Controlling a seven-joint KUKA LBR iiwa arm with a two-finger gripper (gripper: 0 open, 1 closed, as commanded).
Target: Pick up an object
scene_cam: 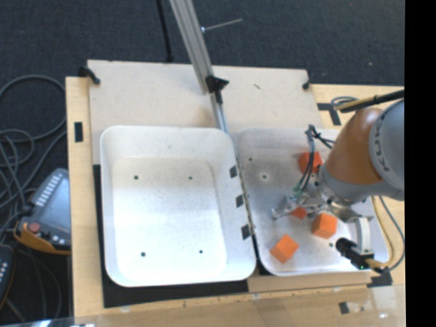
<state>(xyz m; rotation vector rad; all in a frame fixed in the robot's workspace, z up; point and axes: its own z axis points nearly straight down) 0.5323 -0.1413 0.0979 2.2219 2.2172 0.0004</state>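
Note:
Several orange blocks lie in the right bin. One orange block rests near the bin's front edge, another sits to its right under the wrist, and a third lies further back, partly behind cables. My gripper is lowered into the middle of this bin, reaching in from the right. A small patch of orange shows right at its tip, mostly hidden by the gripper body. I cannot tell whether that piece is held or just lying beneath it.
The left bin stands beside the right one, their walls touching at the centre. A slanted metal pole rises behind the bins. Cables and a pendant lie off the bench's left side.

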